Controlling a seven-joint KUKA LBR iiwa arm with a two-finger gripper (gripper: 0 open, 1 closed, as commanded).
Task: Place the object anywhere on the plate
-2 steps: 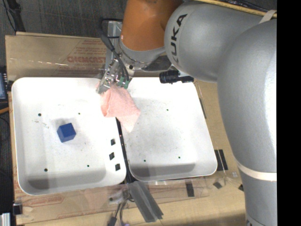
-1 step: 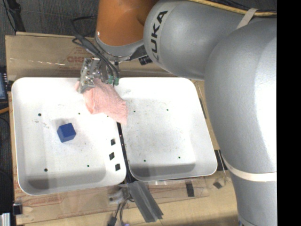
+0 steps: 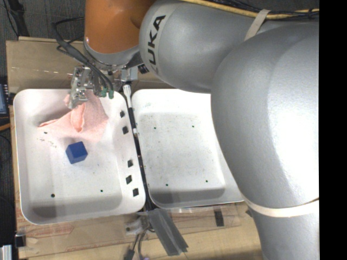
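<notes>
One "KUKA" label on arm [image 3: 227, 64]

A blue cube [image 3: 76, 151] lies in the left bin [image 3: 32, 199], right bin [image 3: 217, 186] alongside.

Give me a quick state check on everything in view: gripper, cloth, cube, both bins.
Gripper: at the left bin's far edge, gripping the pink cloth's top.
Pink cloth: crumpled, partly lifted, lower end on the bin floor.
Blue cube: resting on the left bin floor, apart from the cloth.
Left bin: holds cloth and cube.
Right bin: speckled floor.
</notes>
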